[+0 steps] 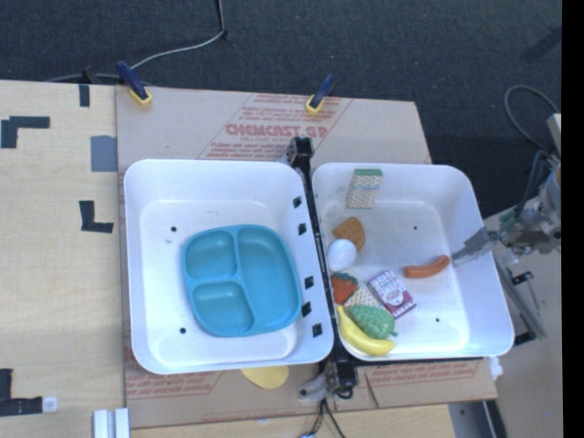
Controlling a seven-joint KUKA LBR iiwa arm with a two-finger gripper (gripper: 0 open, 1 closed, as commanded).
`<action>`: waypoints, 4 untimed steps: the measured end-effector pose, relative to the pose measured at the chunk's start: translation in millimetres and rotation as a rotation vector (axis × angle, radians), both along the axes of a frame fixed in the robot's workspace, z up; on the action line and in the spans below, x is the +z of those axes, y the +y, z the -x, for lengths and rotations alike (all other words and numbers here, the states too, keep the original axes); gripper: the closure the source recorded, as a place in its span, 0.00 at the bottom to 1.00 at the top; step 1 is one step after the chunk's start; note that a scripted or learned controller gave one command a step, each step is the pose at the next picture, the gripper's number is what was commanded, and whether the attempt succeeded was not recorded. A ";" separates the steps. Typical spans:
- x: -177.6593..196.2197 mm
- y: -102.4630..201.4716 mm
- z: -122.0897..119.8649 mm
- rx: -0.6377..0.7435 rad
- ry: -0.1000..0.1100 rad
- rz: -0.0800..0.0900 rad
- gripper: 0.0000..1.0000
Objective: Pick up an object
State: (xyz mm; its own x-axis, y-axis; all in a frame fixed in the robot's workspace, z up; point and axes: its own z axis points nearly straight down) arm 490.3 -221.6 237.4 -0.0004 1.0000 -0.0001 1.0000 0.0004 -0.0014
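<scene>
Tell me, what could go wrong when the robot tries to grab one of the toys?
The banana, the green toy, the red-and-white packet and the strawberry lie crowded together, so the gripper may bump or grab the wrong one. The sausage lies near the right bin's wall, which could block a finger. The white egg looks round and might roll away.

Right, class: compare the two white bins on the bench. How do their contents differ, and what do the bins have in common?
The left bin holds one thing, a blue divided tray lying flat; the right bin holds many small items, among them a sausage, a banana and a white egg. The left bin's load sits near its middle; the right bin's items crowd its left side. Both bins are shallow, white and set side by side.
</scene>
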 end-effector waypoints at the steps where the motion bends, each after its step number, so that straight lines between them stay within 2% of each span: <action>1: -150.4 54.7 -63.9 0.003 -0.008 0.000 0.00; 2: -140.7 52.9 -63.4 0.001 -0.006 0.003 1.00; 3: -140.9 52.9 -63.3 0.001 -0.006 0.003 0.00; 4: -150.5 58.0 -155.9 0.002 -0.008 0.002 0.00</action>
